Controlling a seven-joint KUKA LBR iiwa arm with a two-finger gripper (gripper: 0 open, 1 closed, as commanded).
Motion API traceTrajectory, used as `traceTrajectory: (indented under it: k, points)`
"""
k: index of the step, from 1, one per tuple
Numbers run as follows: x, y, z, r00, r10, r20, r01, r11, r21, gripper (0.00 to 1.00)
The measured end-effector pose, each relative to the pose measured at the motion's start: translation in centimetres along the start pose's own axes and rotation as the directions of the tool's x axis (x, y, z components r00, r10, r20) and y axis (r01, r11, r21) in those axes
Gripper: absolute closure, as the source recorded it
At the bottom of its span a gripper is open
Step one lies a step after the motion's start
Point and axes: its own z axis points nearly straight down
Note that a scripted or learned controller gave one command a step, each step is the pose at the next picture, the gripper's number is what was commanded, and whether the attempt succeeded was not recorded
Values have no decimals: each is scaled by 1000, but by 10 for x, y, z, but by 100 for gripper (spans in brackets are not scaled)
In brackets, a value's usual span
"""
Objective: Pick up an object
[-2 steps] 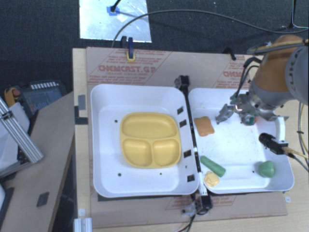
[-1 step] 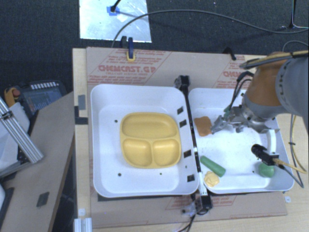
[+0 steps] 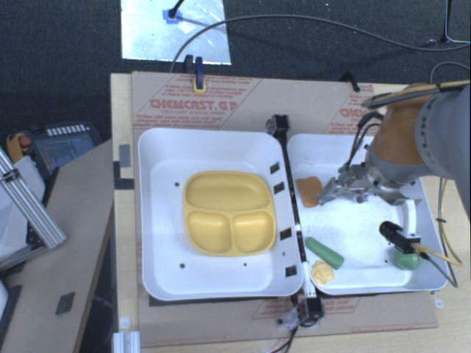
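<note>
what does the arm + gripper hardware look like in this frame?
One thick, rounded arm: grey shell with an orange band above the wrist. Dark cables run down alongside the band towards the wrist. The gripper is a small grey metallic assembly tapering to thin fingers. No markings are legible.

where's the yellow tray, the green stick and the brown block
yellow tray (image 3: 228,212), camera view, on the ridge between its compartments
green stick (image 3: 324,253), camera view, middle of its length
brown block (image 3: 309,190), camera view, centre of its top face
</note>
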Motion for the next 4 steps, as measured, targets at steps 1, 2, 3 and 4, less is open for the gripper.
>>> traceTrajectory:
  k: [1,2,3,4]
  points:
    - [0,2,-13,1000,0,-1,0,1000,-6,100]
    - [-2,9,-74,1000,-2,1,2,1000,-3,100]
    - [-5,13,-137,1000,-3,1,3,1000,-4,100]
    - [-5,14,-150,1000,-4,0,4,1000,-2,100]
